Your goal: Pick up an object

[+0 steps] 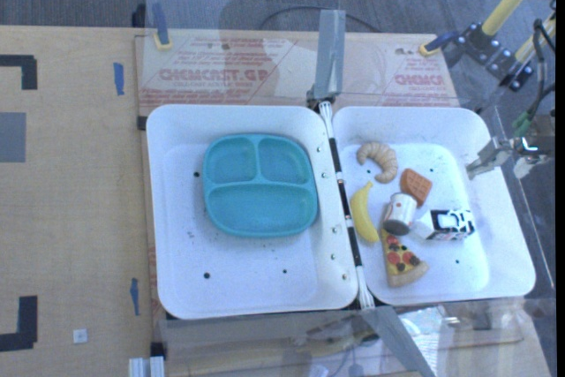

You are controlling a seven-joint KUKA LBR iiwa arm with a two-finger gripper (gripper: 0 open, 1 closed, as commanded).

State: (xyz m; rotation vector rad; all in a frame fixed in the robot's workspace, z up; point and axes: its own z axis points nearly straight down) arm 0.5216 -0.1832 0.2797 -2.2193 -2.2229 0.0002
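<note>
toy carton (pixel 451 223), black and white, is the closest pick. It lies in the right bin (pixel 510 271), just left of the pincer (pixel 488 160) and nearer the camera. – M.

Pincer status? – J.

It sits over the right bin's right rim, at the far end of that side. Released or clenched: can't tell, too small and cluttered there. Nothing visibly in it. – M.

What else is in that bin? – J.

Five more, all left of the pincer. Orange biscuit (pixel 416 185) is next out, lying flat, apart from the carton. Croissant (pixel 380 159) is farther left, roughly level with the pincer. A small cup (pixel 399 214) lies tipped on its side between the biscuit and the pizza slice (pixel 403 260), its open end just about touching the slice. Banana (pixel 363 214) is farthest left, along the bin's left wall, just beside the cup. – M.

Pizza vs carton? – J.

Apart. The pizza lies left of the carton and nearer the camera, well away from the pincer. – M.

Left bin? – J.

The left bin (pixel 168 216) holds a teal divided plate (pixel 260 185), upright and flat, well apart from the pincer, across the divider. Both bins sit on the wooden surface (pixel 71 190). – M.
</note>
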